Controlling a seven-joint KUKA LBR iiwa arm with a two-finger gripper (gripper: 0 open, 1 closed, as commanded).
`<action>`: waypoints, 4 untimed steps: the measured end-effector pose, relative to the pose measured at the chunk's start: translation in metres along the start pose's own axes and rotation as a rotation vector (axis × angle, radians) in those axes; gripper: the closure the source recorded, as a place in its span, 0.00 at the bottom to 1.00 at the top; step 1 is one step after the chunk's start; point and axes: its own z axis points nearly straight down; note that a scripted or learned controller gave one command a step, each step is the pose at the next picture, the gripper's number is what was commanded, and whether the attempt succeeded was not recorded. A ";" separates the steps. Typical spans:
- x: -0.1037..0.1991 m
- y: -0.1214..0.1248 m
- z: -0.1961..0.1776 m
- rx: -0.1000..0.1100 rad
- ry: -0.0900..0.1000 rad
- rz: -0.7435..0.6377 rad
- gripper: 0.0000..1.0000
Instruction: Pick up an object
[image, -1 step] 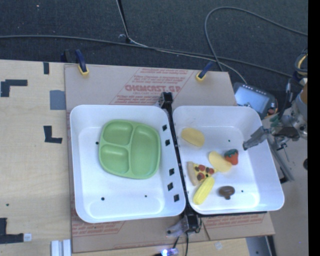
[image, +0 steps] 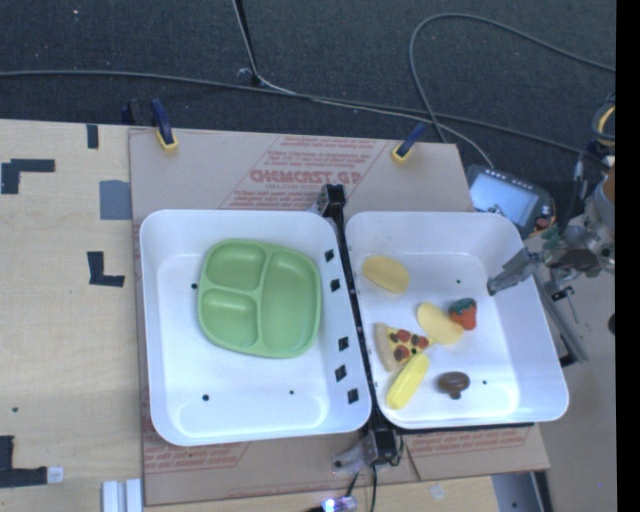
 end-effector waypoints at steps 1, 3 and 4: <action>-0.007 -0.008 0.057 0.005 0.002 0.001 0.00; -0.003 -0.005 0.146 0.003 0.001 -0.001 0.00; -0.002 -0.004 0.134 0.001 0.001 -0.001 1.00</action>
